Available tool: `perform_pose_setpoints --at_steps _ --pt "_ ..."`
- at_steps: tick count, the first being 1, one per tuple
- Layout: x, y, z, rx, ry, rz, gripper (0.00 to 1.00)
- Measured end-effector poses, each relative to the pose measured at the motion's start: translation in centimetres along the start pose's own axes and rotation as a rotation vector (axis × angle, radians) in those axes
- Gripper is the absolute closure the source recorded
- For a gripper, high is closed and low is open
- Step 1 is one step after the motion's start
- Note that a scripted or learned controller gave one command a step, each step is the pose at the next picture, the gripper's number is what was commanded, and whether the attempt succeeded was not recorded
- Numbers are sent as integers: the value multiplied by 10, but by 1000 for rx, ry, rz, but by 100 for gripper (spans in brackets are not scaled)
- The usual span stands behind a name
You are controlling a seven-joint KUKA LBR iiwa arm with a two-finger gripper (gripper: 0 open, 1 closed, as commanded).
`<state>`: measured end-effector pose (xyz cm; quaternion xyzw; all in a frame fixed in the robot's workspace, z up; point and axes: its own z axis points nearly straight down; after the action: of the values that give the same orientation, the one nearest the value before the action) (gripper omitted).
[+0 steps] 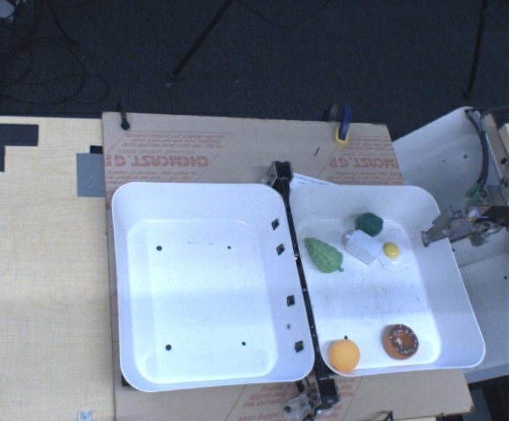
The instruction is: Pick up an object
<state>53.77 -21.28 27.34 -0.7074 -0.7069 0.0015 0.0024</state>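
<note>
The tool (437, 233) stands at the right rim of the right bin (452, 310), above the edge and not yet over any object. It is small and dark in this view, so I cannot tell how it is set, and nothing is seen in it.

The candidates all lie in the right bin. A green leafy toy (324, 255) is near the divider. A dark green piece (369, 224), a clear pale piece (360, 247) and a small yellow one (390, 251) are crowded together, some touching. An orange ball (344, 355) and a brown doughnut (401, 341) lie near the front wall.

I judge the crowded group is the risk: a descent there may push the neighbours or take two things. The ball may roll away, and it lies close to the wall, which can block the tool.

The left bin (140, 235) is beside it. Both bins rest on a cardboard sheet (228, 152) on the pale wooden desk (35, 279). Behind is a dark floor with cables (35, 60).
</note>
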Motion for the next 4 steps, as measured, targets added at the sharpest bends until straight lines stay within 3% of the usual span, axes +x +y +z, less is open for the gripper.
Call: perform_pose_setpoints --at_steps 1,2,3,4 --pt "1 -5 64 3 2 0 0" --pt "-1 -2 -21 -11 -4 -2 0" --pt "0 -53 71 6 3 1 0" --pt "15 -61 191 -4 -1 0 0"
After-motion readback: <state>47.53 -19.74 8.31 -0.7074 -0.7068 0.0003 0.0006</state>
